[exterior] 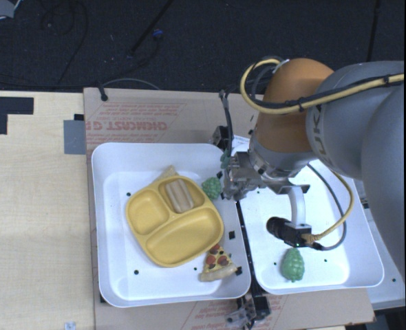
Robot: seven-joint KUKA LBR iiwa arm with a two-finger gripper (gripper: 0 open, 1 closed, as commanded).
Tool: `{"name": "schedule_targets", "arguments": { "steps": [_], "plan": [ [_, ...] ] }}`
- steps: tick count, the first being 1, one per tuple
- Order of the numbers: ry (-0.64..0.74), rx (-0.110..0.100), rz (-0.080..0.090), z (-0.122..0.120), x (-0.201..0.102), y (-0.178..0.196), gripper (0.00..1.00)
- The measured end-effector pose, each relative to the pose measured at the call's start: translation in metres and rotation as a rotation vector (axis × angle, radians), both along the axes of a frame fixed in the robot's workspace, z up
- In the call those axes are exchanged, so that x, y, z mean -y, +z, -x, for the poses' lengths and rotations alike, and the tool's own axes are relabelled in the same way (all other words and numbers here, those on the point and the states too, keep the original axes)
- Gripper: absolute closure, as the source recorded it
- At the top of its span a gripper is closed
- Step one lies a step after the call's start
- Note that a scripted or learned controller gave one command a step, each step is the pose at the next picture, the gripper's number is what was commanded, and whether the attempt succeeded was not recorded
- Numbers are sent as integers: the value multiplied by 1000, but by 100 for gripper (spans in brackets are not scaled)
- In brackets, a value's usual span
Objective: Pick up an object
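My gripper [232, 183] hangs low over the divide between the two bins, at the left bin's right wall. Just left of it, touching or nearly touching, sits a small green broccoli-like toy [211, 187]. A yellow divided plate [163, 243] lies in the middle of the left bin [113, 184], with a tan bread-like piece [180, 195] in its upper compartment. A pizza-slice toy [217, 264] lies by the plate's lower right corner. In the right bin [340, 267] a green bumpy toy [292, 265] rests near the front wall. Nothing is seen between the fingers.
The arm's grey body and orange band cover the right bin's back half. Brown cardboard [155, 119] lies under both bins. Pale bench surface stretches to the left of the bins.
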State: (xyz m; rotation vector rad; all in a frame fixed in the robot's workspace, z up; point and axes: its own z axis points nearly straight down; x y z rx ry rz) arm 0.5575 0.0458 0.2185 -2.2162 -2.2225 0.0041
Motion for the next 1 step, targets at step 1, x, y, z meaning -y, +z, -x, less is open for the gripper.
{"name": "schedule_targets", "arguments": {
  "steps": [1],
  "plan": [
    [2, 3, -1, -17, -53, 13, 100]
  ]
}}
